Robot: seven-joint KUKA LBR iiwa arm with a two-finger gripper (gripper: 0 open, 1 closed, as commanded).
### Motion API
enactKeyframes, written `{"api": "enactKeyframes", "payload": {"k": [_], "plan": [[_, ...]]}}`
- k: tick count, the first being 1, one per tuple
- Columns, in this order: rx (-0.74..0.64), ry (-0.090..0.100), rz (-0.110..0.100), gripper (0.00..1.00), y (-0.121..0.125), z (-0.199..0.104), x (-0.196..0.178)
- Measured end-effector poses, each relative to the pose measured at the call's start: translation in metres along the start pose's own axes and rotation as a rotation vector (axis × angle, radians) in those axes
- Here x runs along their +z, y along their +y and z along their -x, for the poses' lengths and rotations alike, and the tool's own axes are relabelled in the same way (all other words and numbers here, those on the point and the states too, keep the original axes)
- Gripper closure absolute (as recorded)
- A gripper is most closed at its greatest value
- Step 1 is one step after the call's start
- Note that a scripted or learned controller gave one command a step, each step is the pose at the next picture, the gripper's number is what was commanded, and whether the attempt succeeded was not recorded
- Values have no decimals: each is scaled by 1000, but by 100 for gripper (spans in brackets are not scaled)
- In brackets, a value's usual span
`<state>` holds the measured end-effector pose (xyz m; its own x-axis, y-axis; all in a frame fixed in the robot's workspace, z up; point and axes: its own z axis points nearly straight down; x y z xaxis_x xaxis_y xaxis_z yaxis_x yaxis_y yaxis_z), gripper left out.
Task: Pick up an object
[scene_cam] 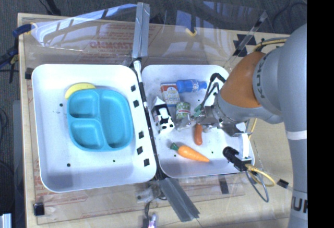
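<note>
camera view, looking down at a slant: arm (271, 86) reaches in from the right over the right bin (229, 169). pincer (201, 117) sits low among the clutter in that bin; its tip is buried in the objects and i cannot tell its opening state, or whether it holds anything. it is right beside the top end of a small orange sausage-shaped piece (198, 134); contact unclear.

that small piece lies with its long axis nearly up-down in the picture, just below the pincer. toy carrot (192, 153) lies near the front of the right bin, long axis tilted, green top toward the left, pointed end toward lower right. blue bottle (190, 85) lies on its side near the back wall. black-and-white item (163, 117) sits by the bin's left wall.

left bin (52, 169) holds a blue divided tray (100, 119), with a yellow object (79, 87) at its back-left edge. both bins rest on the worktop (26, 190).
</note>
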<state>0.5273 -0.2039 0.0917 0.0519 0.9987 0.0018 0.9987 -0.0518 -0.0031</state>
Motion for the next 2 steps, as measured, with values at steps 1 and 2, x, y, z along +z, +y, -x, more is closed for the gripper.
{"api": "enactKeyframes", "payload": {"k": [1, 2], "plan": [[-6, -1, 0, 100, 1, 0, -10], [89, -2, 2, 100, -4, -15, -105]]}}
